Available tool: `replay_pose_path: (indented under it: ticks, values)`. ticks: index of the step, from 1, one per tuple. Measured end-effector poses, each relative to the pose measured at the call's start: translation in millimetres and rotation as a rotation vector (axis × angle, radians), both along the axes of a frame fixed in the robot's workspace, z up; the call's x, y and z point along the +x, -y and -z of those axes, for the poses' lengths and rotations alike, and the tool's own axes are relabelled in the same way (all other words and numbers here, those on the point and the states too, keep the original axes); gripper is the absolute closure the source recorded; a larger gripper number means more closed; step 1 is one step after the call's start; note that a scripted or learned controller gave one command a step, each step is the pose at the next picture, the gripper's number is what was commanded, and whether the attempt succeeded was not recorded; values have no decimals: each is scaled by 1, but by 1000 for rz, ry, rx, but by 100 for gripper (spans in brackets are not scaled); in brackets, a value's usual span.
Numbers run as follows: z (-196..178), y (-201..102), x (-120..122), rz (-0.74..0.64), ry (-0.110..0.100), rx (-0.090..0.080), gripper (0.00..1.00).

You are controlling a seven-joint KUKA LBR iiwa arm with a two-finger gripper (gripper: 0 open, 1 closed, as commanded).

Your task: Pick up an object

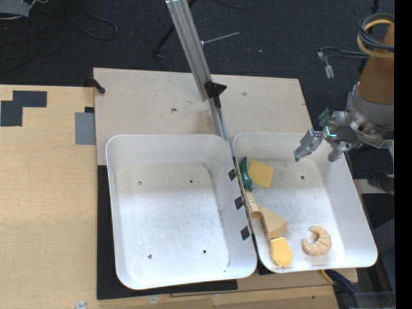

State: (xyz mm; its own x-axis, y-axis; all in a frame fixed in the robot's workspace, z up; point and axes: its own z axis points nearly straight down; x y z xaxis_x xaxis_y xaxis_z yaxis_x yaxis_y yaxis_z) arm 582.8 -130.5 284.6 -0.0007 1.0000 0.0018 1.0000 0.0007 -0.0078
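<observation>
Now | hand (320,145): fingers spread apart, nothing between them, above the right bin's (360,221) far right corner | objects in that bin: yellow wedge (261,173), green piece (245,174), tan block (273,224), orange-yellow chunk (280,252), croissant-shaped toy (317,241) | left bin (122,192) beside it on the tabletop (148,95)

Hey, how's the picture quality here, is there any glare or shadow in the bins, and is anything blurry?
In the camera view, light is even; the left bin shows a soft grey shadow across its floor, with no harsh glare. The right bin is brighter, and its croissant-shaped piece and yellow block read clearly. The gripper looks slightly soft. The floor beyond the bench is dark.
</observation>
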Motion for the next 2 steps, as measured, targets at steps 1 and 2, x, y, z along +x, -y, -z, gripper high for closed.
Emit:
replay_pose_path:
  ticks: [1,2]
  values:
    - [-3,1,1,1,5,-1,0]
    - [44,-3,-7,1,0,0,0]
